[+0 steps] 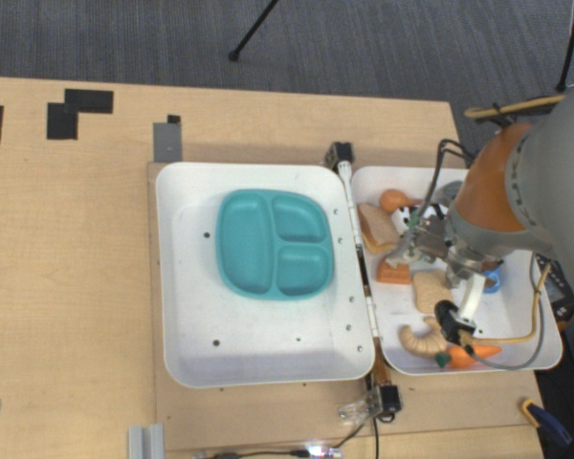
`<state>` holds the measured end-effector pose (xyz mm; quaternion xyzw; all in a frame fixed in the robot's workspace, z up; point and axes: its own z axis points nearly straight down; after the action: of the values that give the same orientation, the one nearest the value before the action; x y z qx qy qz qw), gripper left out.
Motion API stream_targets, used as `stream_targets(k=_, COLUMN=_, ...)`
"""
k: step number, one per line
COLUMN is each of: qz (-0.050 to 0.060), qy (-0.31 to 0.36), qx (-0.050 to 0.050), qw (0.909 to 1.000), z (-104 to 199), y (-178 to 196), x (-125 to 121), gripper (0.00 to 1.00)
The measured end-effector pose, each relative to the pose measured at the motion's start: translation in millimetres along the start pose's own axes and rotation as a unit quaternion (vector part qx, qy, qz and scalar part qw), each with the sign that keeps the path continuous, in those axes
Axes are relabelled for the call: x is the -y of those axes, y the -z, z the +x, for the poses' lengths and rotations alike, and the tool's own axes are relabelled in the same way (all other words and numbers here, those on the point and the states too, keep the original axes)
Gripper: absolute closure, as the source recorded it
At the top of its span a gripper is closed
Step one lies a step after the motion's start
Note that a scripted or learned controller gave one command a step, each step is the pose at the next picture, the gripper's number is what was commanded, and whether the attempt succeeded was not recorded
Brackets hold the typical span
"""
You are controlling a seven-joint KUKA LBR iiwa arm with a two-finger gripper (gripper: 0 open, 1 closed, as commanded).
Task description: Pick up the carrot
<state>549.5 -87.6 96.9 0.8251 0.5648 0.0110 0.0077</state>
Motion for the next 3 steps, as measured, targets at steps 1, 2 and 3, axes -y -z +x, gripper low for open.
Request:
stream_targets(k=1, qz=-0.013, qy=-0.002, qx=-0.001, qw=0.9999, z=-13, y=2, x=32, gripper=0.0)
stream_targets(k=2, qz=-0.016, qy=-0.032, qx=0.0, qw=0.9994, z=-13, y=2, x=43, gripper=0.0)
stream_targets(k=3, qz=-0.004, qy=-0.144, qx=-0.002, qw=0.9896, z=-16, y=5, x=47, gripper=0.0)
